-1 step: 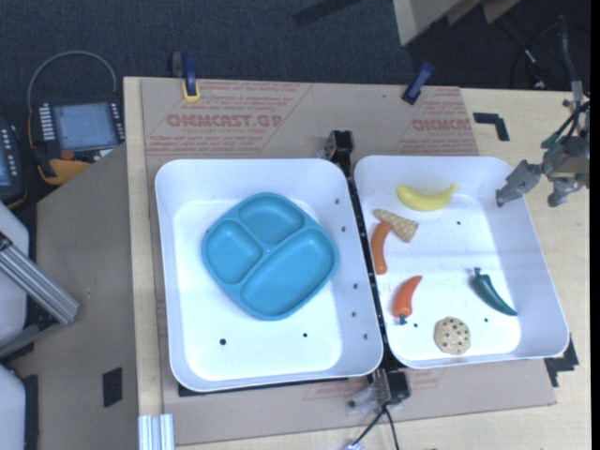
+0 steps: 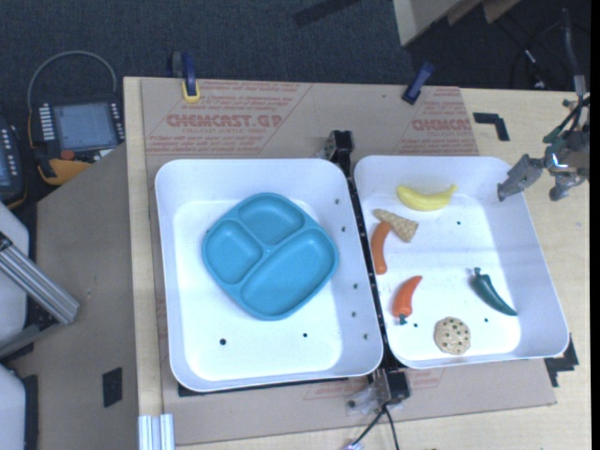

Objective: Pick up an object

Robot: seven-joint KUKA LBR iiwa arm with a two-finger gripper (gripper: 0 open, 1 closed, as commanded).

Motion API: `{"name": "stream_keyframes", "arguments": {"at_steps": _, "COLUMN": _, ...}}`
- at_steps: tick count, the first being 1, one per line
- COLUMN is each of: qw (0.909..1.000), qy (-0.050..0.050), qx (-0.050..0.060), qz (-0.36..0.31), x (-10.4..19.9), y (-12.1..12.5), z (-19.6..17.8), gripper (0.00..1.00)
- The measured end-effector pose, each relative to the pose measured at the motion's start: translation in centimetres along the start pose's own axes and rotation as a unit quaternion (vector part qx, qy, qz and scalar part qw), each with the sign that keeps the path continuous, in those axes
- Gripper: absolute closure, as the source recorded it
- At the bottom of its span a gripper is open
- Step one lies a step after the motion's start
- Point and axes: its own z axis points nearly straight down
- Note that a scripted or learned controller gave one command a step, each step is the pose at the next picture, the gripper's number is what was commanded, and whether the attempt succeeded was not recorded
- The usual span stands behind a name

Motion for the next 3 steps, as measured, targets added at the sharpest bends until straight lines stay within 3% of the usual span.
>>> {"name": "stream_keyframes", "arguments": {"at_steps": 3, "qw": 1.0, "qy": 0.002, "qx": 0.004, "qz": 0.0, "x": -0.2, "y": 0.2, "z": 17.1, "gripper": 0.0}}
